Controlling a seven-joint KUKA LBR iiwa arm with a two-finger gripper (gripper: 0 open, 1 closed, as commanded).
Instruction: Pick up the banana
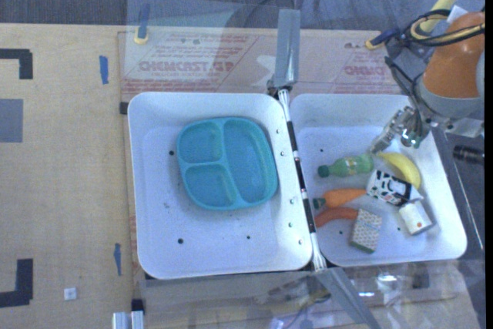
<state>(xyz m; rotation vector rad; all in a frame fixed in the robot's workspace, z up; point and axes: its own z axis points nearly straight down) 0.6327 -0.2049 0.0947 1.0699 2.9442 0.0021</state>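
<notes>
A yellow banana [403, 168] lies in the right bin [339, 119], near its right side, resting partly on a black-and-white item [387, 186]. My gripper [394, 133] hangs just above and to the left of the banana's upper end, a short gap away from it. Nothing shows between its metal fingers [383, 141].
The right bin also holds a green bottle [348, 165], an orange carrot [343, 198], a red-orange piece [333, 216], a speckled sponge block [367, 230] and a small white box [416, 218]. A teal divided plate [227, 162] sits in the left bin [154, 189]. Cables [416, 27] trail by the arm.
</notes>
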